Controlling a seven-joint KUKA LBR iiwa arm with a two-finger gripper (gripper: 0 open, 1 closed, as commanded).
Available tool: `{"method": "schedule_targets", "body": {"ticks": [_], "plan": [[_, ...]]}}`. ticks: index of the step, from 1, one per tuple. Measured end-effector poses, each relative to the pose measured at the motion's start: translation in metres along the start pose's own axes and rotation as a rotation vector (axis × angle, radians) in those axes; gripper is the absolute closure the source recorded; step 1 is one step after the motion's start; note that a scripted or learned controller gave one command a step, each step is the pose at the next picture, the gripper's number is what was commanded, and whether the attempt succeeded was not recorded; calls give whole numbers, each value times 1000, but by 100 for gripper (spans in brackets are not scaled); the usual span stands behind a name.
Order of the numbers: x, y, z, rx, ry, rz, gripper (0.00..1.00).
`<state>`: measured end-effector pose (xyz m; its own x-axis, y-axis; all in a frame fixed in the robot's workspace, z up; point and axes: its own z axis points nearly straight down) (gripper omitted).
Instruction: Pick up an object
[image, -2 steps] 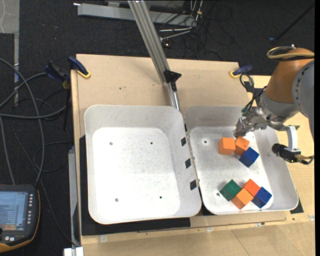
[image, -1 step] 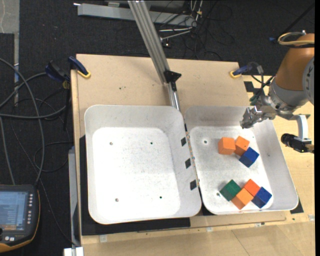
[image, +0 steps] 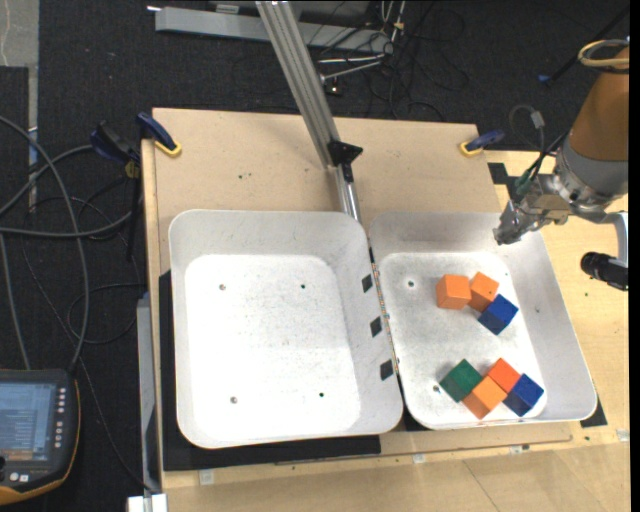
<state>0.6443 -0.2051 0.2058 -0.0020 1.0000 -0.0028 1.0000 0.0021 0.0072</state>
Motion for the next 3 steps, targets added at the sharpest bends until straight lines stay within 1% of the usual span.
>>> {"method": "schedule_targets", "body": {"ticks": [1, 2, 3], "plan": [[8, -4, -58, -1, 0, -2, 100], [8, -2, -85, 2, 1, -1, 100], [56, -2, -70, 8, 4, -5, 100]]}}
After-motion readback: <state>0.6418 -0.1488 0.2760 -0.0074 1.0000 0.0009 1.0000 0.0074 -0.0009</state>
